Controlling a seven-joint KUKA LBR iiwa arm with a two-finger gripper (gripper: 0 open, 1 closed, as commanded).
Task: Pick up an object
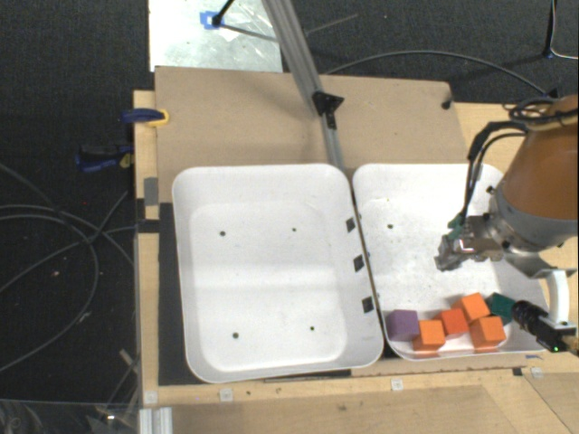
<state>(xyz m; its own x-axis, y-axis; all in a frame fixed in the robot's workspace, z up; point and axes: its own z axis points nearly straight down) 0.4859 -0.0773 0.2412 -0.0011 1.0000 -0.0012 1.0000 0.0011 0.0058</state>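
Along the front edge of the right bin [407,197] lies a cluster of blocks: a purple cube [403,322] on the left, then several orange blocks [454,321] running to the right, with one orange block [488,331] at the far right. A dark green piece [500,304] peeks out behind them. My gripper [450,255] hangs over the right bin, a little behind the cluster and apart from the blocks. I see nothing held in it.
The left bin [194,242] sits beside the right one, with a row of black clips [358,262] on the shared wall. A grey pole [298,52] slants in from the top. The arm's orange band [543,170] covers the right bin's far right corner.
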